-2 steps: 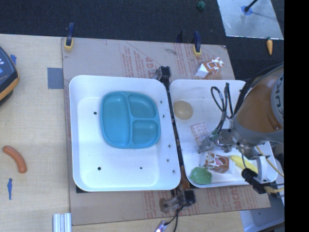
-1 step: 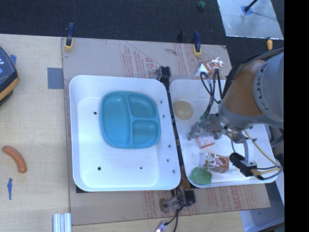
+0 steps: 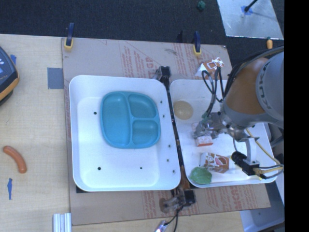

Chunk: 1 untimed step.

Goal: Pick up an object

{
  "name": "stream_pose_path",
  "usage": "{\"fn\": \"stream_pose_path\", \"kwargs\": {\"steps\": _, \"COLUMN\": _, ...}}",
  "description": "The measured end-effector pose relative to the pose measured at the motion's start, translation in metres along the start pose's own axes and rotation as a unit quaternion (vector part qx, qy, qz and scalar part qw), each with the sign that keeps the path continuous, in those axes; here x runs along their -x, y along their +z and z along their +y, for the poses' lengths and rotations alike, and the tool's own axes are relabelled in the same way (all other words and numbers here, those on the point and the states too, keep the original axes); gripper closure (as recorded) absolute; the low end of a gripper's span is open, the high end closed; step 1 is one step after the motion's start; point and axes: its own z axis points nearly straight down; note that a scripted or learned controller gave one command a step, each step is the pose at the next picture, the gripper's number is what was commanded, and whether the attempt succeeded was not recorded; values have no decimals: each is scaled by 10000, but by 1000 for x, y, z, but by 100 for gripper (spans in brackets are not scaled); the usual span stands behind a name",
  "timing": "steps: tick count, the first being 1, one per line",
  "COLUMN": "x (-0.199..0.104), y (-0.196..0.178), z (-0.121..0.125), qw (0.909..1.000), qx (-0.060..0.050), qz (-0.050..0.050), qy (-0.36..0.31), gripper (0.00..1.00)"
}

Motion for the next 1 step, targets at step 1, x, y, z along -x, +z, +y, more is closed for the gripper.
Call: {"fn": "stream_pose_path", "kwargs": {"steps": 1, "x": -83, "y": -91, "z": 31, "qw": 10000, "qx": 13, "qz": 9, "qy": 12, "gripper": 100}}
